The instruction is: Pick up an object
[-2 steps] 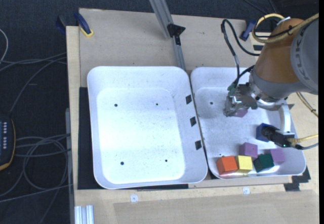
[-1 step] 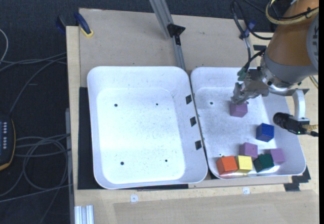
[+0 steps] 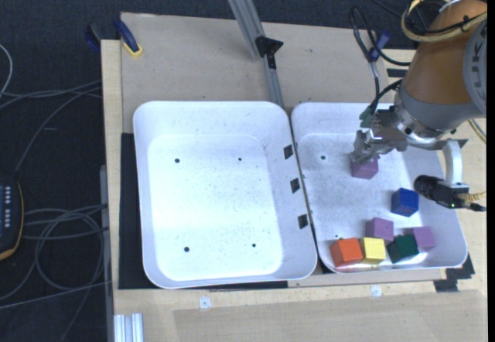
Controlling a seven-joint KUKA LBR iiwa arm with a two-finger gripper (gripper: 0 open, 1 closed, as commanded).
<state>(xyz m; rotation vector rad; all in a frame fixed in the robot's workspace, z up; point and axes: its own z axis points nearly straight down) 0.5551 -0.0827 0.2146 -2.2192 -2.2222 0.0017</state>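
Note:
My gripper [image 3: 363, 148] hangs low over the right bin [image 3: 334, 197], in its upper middle. A purple block [image 3: 364, 169] lies on the bin floor directly beneath the gripper tip, touching it or nearly so. A blue cube [image 3: 404, 202] sits to the lower right of that block. Along the bin's front edge lie an orange block [image 3: 347, 251], a yellow block [image 3: 373, 249], a green block [image 3: 402, 247] and two more purple blocks [image 3: 380, 227] [image 3: 423, 237].
The left bin [image 3: 141, 178] stands beside the right one, with black clips on the shared rim. A slanted metal bar [image 3: 244, 11] rises behind the bins. A black fitting [image 3: 437, 190] juts from the arm over the right bin's edge. Cables lie on the floor at left.

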